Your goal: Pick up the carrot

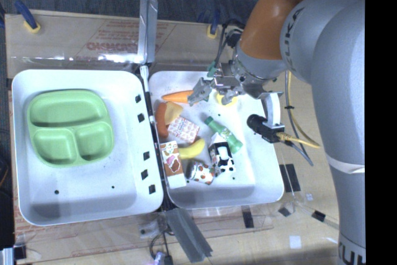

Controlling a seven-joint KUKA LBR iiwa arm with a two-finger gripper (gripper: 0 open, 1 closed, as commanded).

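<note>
The gripper is hovering with fingers spread, grasping nothing, just right of the carrot, which is lying at the right bin's back-left. "KUKA" lettering is showing on the arm.

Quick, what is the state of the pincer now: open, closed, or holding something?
Pincer: above the carrot end of the right bin; open or closed cannot be told.

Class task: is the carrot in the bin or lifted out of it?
In. The carrot lies on the floor of the right bin, beside the gripper, not between its fingers.
</note>
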